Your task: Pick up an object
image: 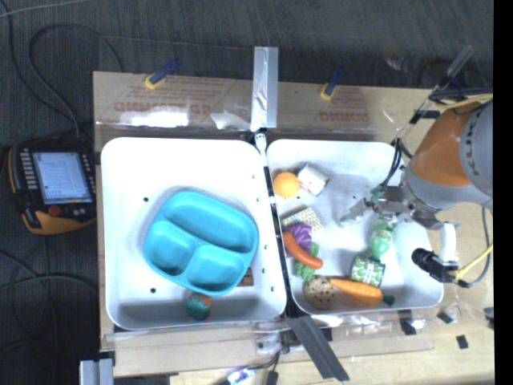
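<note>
My gripper [365,212] hangs low in the right bin [345,155], over bare floor near its middle right, and looks open with nothing between its fingers. Just below it lies a green bottle-shaped toy [380,240], and beneath that a green patterned box [368,271]. Along the front wall rest a carrot [355,290] and a brown speckled lump [319,292]. To the gripper's left are an orange ball [286,184], a white block [312,180], purple grapes [300,234] and a red sausage [303,254].
The left bin [128,163] holds a blue three-part tray [200,240] and a small green-and-red ball [198,305] at its front wall. A divider ridge [272,231] separates the bins. A teach pendant [54,183] lies off the bench at the left.
</note>
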{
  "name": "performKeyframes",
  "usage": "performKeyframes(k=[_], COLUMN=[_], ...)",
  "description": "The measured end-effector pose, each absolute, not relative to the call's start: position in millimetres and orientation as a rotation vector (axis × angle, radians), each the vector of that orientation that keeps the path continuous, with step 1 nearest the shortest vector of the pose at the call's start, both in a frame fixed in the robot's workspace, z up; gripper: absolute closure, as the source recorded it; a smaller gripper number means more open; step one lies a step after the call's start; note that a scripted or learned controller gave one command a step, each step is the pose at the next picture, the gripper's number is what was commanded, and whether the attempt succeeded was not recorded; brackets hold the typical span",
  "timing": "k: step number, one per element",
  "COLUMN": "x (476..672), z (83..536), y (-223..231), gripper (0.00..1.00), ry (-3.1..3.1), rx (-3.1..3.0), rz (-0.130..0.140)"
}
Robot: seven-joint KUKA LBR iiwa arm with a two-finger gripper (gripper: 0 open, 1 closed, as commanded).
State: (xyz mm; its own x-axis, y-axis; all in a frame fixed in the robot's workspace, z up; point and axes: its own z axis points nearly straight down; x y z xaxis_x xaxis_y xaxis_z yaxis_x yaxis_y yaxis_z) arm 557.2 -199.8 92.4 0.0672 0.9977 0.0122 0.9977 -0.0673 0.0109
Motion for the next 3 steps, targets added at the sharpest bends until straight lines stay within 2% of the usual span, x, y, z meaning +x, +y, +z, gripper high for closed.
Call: performKeyframes(k=[1,2,3], x=[572.1,571.9,569.8], z=[115.6,115.3,92.0], y=[-207.1,-207.1,-205.8], gripper=[0.0,0.0,0.0], ry=[-2.12,-2.12,-2.259], rx=[-2.309,-2.308,-2.176], rz=[-0.009,-0.009,-0.025])
